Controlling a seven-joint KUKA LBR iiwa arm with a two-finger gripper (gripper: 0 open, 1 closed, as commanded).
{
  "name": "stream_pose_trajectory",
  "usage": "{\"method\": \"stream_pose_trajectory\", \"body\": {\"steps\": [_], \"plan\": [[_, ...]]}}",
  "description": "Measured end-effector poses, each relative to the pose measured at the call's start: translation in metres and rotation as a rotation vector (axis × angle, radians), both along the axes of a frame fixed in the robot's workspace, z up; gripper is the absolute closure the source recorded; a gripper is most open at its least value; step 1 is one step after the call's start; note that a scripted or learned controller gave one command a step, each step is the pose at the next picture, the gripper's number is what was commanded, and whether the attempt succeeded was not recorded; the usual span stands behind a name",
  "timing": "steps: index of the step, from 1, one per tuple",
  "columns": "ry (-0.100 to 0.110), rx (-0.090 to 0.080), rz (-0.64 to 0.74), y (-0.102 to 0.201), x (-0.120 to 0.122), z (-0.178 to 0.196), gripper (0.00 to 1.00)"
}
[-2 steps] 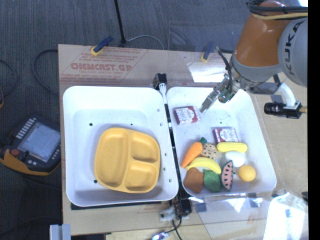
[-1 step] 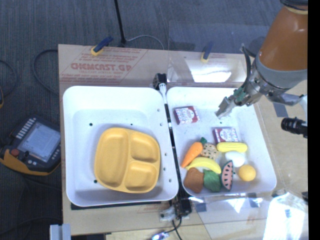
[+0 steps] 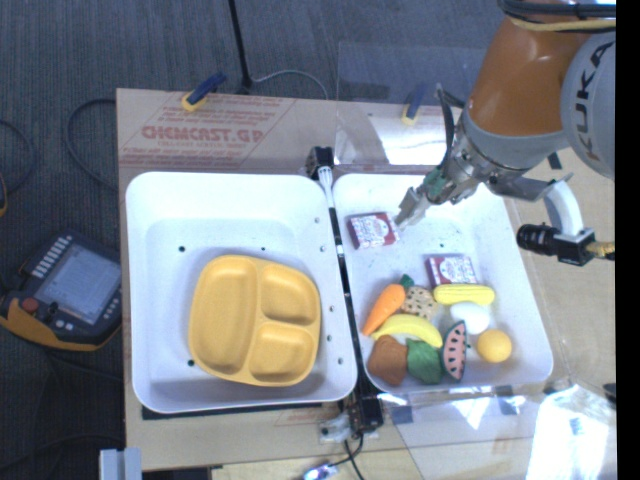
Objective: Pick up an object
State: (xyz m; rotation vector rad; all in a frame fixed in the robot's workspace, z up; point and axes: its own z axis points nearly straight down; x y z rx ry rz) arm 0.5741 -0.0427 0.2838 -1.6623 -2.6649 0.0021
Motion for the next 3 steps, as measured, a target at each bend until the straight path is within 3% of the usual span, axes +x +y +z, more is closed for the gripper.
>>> {"method": "stream_pose_trajectory", "body": {"steps": [1, 2, 3], "plan": [[-0.001, -0.001, -0.401, 0.039, -0.014, 0.041, 1.0], [-0.002, -0.002, -0.088, -0.045, -0.024, 0.071, 1.0], [0.0, 0.0, 0.117, -0.038, 0.02, -0.037, 1.0]]}}
